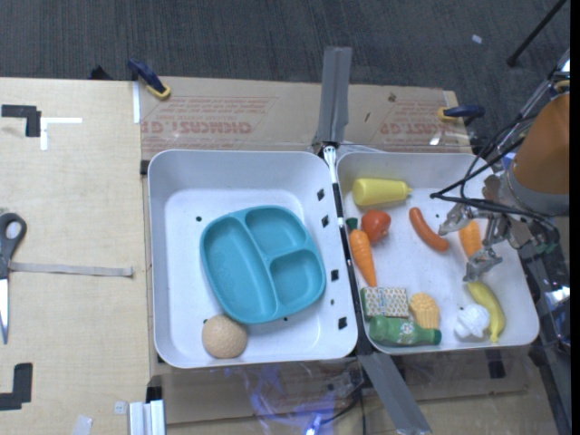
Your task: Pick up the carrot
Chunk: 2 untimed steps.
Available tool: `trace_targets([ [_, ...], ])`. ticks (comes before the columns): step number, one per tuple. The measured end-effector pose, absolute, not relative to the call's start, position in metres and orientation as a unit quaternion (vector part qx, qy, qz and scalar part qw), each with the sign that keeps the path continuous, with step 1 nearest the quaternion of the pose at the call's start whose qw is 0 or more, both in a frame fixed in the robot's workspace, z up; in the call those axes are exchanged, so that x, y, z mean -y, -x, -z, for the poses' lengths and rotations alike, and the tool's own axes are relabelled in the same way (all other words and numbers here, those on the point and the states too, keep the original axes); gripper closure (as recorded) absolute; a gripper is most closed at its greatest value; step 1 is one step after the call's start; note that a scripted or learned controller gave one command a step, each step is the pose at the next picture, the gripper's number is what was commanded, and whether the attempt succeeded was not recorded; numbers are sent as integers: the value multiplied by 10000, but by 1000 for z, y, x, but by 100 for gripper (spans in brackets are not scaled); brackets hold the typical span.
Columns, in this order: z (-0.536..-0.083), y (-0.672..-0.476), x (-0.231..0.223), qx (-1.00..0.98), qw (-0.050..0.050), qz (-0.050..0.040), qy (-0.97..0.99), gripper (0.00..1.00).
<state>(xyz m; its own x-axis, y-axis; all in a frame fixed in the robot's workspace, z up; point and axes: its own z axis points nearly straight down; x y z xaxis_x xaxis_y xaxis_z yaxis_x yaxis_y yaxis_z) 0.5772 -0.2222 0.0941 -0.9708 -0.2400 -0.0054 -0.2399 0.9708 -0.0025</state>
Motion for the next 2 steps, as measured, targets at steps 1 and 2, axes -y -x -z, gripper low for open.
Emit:
trace_targets([
  [1, -105, -580, 222, -9925, 66, 23, 1217, 100],
  [2, -117, -583, 222, -9924, 103, 37, 1222, 100],
])
